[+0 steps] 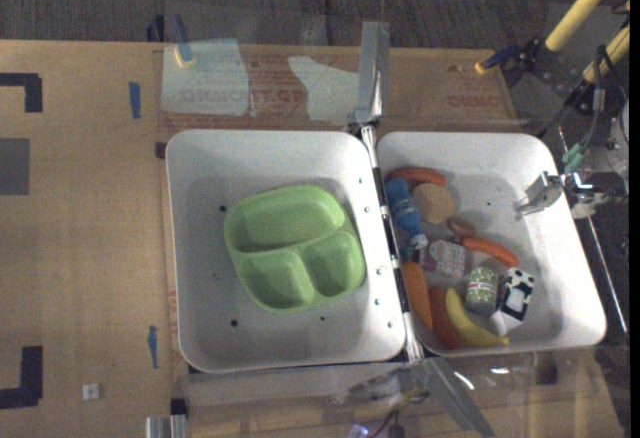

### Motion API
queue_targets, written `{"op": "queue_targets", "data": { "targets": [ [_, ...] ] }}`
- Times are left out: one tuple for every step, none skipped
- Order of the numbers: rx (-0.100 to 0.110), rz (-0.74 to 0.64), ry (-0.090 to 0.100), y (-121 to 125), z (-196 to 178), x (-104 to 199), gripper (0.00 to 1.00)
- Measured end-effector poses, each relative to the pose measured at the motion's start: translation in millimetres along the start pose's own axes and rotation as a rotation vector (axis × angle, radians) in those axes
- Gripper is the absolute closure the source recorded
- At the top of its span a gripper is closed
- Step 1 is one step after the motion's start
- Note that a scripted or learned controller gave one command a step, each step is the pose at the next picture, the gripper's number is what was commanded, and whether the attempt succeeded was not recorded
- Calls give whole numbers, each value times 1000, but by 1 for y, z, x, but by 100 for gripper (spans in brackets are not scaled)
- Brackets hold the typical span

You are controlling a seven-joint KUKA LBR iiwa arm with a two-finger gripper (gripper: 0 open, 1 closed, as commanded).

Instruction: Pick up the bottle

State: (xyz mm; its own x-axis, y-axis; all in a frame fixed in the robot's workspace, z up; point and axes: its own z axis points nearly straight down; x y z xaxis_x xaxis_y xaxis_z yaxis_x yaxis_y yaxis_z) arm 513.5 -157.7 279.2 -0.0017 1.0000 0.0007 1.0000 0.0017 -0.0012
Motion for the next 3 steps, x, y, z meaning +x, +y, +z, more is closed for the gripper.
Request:
{"op": "queue_targets", "data": {
  "targets": [
    [3, 195, 0, 43, 95, 76, 0],
    [-3, 195, -2, 66, 181, 64, 0],
    [-3, 202, -2, 66, 172, 61, 100]
  ]
}}
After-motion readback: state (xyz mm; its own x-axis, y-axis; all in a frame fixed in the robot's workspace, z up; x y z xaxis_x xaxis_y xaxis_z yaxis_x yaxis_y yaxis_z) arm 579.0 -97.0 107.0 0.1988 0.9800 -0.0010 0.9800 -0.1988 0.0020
